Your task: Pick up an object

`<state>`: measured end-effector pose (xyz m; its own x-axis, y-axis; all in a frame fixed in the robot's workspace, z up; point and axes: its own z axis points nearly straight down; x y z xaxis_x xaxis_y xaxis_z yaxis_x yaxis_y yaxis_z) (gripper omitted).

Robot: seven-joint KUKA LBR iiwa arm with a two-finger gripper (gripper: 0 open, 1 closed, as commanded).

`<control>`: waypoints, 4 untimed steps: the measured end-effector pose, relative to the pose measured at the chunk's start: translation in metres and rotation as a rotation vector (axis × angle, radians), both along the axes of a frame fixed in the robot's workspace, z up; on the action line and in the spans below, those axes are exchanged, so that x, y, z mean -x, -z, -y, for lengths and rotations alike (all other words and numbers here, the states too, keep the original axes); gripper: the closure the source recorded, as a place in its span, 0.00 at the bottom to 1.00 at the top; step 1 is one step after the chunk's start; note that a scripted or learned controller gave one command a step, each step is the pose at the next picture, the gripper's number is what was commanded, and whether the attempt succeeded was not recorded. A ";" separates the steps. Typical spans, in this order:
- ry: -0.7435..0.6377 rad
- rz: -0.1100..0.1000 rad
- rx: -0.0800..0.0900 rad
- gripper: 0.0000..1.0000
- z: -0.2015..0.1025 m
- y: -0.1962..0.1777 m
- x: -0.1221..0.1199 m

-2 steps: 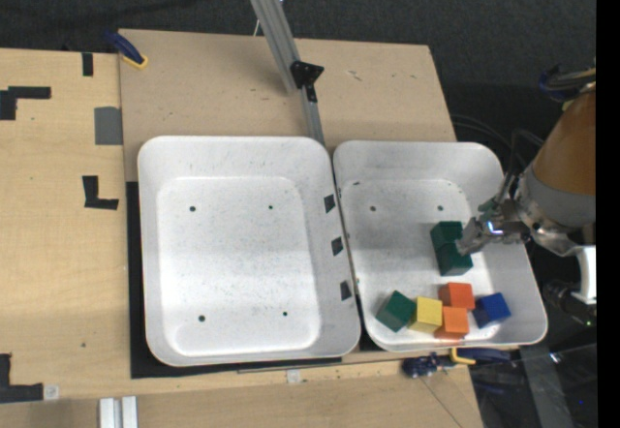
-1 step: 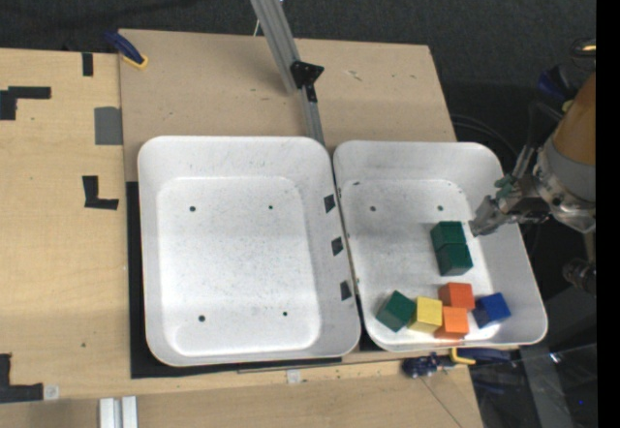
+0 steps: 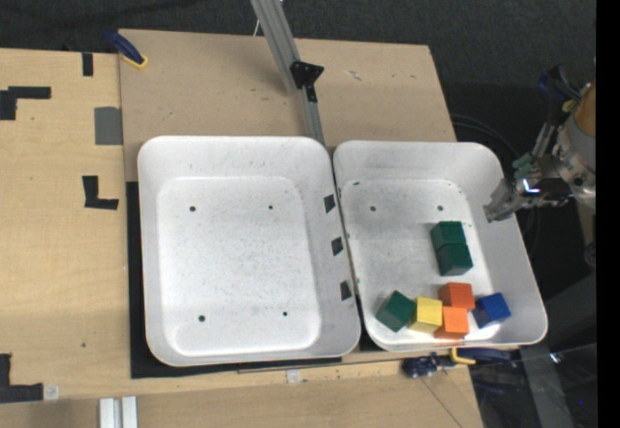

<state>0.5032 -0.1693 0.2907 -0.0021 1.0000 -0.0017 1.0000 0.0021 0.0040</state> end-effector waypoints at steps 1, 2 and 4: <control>-0.005 -0.005 -0.003 1.00 -0.060 0.013 -0.013; -0.005 -0.006 -0.002 1.00 -0.115 0.017 -0.023; -0.005 -0.006 -0.002 1.00 -0.223 0.051 -0.034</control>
<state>0.5368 0.0539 0.2402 -0.0074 1.0000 0.0005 1.0000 0.0074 -0.0021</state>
